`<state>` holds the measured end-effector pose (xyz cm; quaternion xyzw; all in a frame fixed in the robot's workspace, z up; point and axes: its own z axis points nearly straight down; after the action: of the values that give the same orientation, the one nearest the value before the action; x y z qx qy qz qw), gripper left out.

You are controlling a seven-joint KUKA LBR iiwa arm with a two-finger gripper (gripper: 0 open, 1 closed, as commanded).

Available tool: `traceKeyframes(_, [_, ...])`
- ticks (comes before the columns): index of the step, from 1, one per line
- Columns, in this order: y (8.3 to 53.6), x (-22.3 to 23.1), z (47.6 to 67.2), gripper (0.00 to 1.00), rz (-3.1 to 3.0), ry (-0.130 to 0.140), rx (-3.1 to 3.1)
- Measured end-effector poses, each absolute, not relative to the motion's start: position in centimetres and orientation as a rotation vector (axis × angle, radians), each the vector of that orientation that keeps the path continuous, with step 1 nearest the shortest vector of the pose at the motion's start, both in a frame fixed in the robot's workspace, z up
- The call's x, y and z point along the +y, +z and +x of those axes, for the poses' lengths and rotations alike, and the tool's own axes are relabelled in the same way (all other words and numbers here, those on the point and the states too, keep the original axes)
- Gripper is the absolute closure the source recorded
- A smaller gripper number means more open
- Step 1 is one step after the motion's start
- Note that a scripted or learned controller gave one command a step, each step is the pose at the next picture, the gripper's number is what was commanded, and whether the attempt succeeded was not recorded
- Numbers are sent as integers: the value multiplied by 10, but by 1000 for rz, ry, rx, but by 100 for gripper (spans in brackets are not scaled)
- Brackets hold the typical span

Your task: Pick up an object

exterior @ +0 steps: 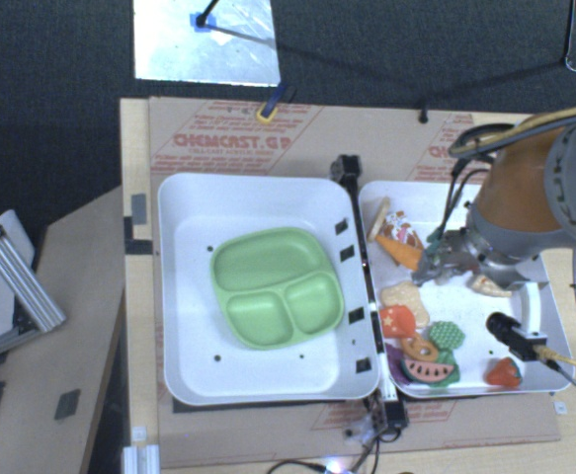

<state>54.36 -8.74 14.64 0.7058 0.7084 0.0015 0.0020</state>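
The tool hangs low in the right bin, just beside an orange carrot; I cannot tell its state. A green tray lies in the left bin.

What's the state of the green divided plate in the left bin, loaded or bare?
Bare. The green divided plate lies flat in the left bin, and all three compartments show plain green. The toy food lies in the right bin.

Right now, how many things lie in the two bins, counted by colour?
Green: 2, divided tray, round piece
Orange: 2, wedge, slice
Red: 3, piece, watermelon slice, strawberry
Beige: 1, piece
Total: 8
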Motion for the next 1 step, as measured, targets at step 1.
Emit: traceKeyframes(1, [210,-84,548,100,2211,8,2222])
